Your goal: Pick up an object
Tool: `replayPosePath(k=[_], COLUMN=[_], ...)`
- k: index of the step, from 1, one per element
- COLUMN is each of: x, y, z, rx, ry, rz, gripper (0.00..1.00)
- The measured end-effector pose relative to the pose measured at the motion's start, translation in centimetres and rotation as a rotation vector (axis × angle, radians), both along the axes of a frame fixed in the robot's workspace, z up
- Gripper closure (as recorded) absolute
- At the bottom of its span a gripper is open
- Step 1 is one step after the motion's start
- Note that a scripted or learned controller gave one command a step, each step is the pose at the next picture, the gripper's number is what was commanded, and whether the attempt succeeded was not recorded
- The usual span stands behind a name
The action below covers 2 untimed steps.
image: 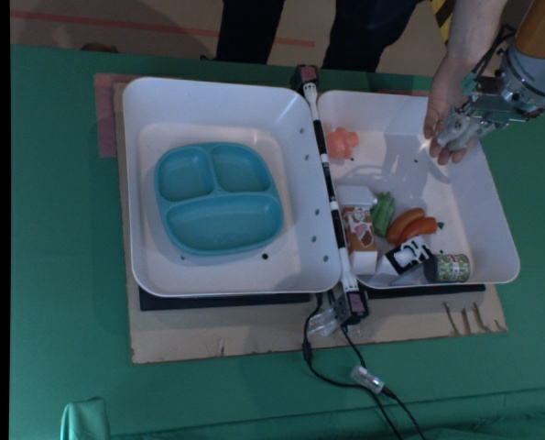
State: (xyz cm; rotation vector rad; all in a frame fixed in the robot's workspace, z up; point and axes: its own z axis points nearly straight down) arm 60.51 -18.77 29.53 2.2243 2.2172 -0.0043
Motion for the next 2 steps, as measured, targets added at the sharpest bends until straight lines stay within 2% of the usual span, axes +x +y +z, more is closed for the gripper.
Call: replayPosePath(k=[1, 2], x=[1.0, -4.3], y=[0.0, 0.0], z=[-0.2, -0.9], rx=[-0.002, 0.001], ry=[-0.004, 0.0], rz=[0.001, -0.001], gripper=[1.0, 1.0])
